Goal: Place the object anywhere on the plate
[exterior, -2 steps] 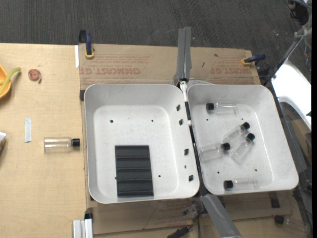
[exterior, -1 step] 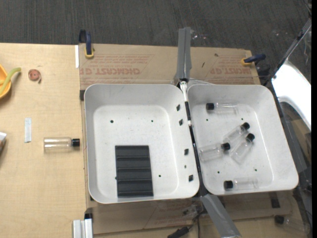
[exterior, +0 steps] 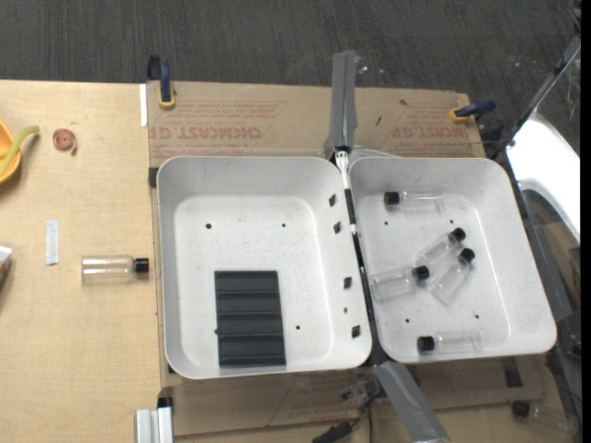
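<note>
A black ribbed plate (exterior: 248, 318) lies flat in the left bin (exterior: 185, 192), towards its front edge. The right bin (exterior: 499, 201) holds several clear vials with black caps. One vial (exterior: 413, 198) lies near the back. Two more (exterior: 441, 247) (exterior: 452, 275) lie side by side at a slant in the middle. Another vial (exterior: 397, 282) rests to their left, and one (exterior: 450, 342) lies by the front wall.
A loose clear vial (exterior: 111, 266) lies on the wooden bench left of the bins. An orange bowl (exterior: 6, 151) and a small red disc (exterior: 63, 138) sit at the far left. Clamps (exterior: 161, 79) (exterior: 471, 111) hold the cardboard behind the bins. A grey post (exterior: 343, 100) stands between them.
</note>
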Robot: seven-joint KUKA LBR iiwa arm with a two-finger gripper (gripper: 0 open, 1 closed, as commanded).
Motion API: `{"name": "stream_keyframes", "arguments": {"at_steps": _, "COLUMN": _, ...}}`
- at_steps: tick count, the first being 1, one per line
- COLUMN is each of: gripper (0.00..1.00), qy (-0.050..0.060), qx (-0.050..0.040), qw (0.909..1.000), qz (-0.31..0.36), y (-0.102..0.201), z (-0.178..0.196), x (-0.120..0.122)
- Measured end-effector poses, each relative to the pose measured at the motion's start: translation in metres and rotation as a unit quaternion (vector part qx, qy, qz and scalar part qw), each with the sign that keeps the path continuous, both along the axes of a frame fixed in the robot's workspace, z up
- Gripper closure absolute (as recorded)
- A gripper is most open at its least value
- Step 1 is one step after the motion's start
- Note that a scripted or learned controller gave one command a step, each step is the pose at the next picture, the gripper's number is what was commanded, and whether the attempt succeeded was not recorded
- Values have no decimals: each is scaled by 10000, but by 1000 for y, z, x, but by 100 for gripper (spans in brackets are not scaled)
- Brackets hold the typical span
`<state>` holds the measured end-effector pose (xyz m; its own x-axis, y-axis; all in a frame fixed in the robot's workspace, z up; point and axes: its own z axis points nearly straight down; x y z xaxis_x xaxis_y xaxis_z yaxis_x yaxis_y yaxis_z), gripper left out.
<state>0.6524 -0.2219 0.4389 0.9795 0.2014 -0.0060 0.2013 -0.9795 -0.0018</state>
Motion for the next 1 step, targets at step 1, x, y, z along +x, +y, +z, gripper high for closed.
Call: {"name": "stream_keyframes", "arguments": {"at_steps": 1, "gripper": 0, "qy": -8, "qx": 3, "qw": 10000, "qz": -16, "y": 0, "z": 1, "x": -60}}
